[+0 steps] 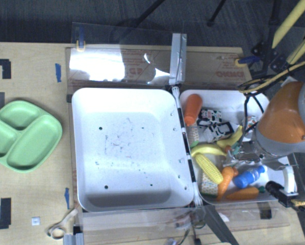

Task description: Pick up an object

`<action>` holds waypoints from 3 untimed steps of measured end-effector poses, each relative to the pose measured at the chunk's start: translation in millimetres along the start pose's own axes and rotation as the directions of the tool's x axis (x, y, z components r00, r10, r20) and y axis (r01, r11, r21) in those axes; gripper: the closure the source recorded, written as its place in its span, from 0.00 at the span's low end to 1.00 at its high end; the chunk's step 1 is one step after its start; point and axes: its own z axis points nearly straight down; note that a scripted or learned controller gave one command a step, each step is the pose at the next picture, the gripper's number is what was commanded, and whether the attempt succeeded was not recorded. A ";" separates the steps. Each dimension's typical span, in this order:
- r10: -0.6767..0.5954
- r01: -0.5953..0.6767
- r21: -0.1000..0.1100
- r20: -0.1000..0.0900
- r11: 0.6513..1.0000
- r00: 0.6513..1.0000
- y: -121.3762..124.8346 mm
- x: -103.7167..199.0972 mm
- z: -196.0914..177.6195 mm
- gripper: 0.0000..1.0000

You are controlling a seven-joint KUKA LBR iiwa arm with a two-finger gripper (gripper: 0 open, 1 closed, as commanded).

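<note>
Wooden bench (30, 65), two white bins. Left bin (127, 106) bare; right bin (213, 97) w/ toy food. Gripper (237, 155) low over banana (213, 150), lower right; claw state can't tell. Nothing lifted yet; grasp + lift left.

The arm (287, 121) has a wide orange band with a rounded shape, and below it a grey ring. Thin black cables run along its upper side. The pincer (240, 156) at its end is a small part of grey metal.
</note>
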 end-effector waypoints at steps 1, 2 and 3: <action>0.029 -0.029 -0.008 -0.002 1.000 1.000 -8.4 -15.7 14.3 1.00; 0.294 -0.294 0.006 0.001 0.956 0.956 27.6 32.0 -78.6 1.00; -0.024 0.024 0.004 0.001 1.000 1.000 74.4 41.3 -110.0 1.00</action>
